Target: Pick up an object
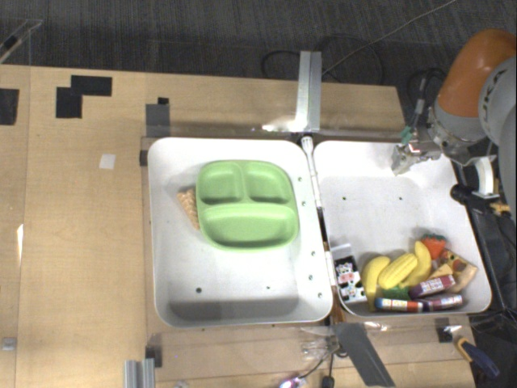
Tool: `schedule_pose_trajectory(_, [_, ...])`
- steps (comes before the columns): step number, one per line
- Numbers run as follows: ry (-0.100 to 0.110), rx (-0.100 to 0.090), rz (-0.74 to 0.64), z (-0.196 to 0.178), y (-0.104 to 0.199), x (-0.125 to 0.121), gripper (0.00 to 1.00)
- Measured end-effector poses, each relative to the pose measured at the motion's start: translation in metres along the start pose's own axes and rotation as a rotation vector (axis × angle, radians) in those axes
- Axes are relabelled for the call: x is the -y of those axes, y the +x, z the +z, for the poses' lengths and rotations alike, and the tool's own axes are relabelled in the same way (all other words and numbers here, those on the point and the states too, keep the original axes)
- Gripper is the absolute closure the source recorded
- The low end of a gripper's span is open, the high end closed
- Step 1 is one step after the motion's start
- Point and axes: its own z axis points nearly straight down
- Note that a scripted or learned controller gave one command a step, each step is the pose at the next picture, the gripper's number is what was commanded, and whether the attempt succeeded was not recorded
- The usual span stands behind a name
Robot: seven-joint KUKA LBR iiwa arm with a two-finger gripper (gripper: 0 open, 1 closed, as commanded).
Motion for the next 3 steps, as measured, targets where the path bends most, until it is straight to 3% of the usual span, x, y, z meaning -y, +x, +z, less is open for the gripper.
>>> schedule_pose_trajectory(1, [0.000, 0.000, -0.002, 0.000, 0.001, 0.000, 0.00])
schedule_pose_trajectory(2, [0.004, 0.006, -0.174, 0.036, 0.072, -0.009, 0.00])
schedule_pose_trajectory(3, [-0.002, -0.002, -0.213, -0.062, 0.117, 0.029, 0.00])
